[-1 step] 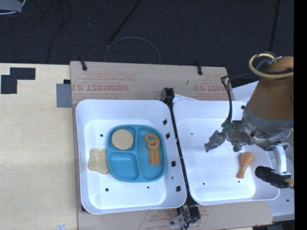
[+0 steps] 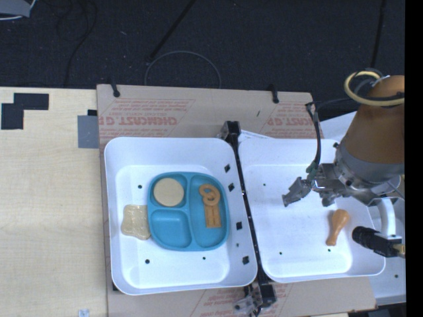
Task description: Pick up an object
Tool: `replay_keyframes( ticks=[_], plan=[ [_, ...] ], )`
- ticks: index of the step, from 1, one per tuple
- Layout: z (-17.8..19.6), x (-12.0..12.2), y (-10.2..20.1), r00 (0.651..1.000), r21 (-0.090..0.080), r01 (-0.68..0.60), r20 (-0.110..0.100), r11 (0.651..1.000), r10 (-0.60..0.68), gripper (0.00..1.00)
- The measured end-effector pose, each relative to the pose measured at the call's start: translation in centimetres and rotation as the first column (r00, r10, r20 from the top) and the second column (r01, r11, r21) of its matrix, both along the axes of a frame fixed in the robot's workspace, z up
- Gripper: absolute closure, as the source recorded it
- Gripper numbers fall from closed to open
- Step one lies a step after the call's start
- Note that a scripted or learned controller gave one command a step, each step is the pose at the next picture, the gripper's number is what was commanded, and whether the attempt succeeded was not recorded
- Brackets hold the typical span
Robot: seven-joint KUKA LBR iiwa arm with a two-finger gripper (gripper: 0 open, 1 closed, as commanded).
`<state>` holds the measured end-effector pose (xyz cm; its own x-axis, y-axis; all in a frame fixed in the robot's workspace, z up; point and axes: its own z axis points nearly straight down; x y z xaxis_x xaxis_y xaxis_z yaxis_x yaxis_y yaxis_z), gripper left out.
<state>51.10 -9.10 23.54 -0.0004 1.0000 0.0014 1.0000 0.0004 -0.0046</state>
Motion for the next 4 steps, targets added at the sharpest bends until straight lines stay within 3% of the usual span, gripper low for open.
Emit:
replay_keyframes(
  ticks=[1,3,4],
  plan=[
    [-6.0,0.7,0.1,1.000,0.000,0.000,-0.005,1.000,0.000,0.00],
    [-14.8,-0.2,0.9,1.000,0.000,0.001,0.002,1.000,-0.001,0.00],
    [-13.7,-0.2,0.7,1.000,0.000,0.008,0.002,1.000,-0.008,1.00]
  ],
)
